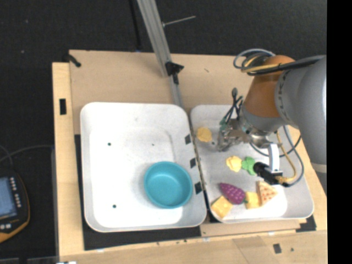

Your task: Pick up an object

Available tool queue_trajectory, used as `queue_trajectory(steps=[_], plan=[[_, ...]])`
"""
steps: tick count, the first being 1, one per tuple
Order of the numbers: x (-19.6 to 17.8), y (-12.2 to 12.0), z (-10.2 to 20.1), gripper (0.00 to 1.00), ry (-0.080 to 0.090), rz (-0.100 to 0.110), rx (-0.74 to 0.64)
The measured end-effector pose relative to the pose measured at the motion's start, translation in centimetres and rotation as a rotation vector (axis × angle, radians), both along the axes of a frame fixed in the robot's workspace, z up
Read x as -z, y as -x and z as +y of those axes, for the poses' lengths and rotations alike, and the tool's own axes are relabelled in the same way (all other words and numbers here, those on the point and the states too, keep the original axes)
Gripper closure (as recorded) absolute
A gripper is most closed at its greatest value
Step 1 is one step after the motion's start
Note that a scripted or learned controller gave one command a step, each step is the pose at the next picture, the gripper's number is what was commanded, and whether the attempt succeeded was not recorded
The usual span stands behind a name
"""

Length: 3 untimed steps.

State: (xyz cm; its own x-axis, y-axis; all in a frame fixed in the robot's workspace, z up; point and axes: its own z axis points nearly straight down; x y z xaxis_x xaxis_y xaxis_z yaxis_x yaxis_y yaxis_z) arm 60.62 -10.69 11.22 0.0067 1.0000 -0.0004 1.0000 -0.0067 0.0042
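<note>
Gripper (224, 141) hovers beside yellow toy (204, 135) at its 9 o'clock; finger state cannot be told; centring before closing is advised.

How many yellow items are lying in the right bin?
4, possibly more under the arm: one at the bin's upper left, one mid-bin beside a green piece, one at the lower left corner, one beside the purple piece.
</note>
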Motion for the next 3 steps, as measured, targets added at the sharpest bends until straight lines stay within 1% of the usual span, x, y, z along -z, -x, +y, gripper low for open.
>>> queue_trajectory(steps=[1, 2, 3], plan=[[-4.4, -0.4, -0.1, 1.0, 0.0, -0.002, -0.006], [-10.6, -1.2, -0.3, 1.0, 0.001, -0.004, -0.009], [-15.7, -1.3, -0.4, 1.0, 0.001, 0.002, -0.01]])
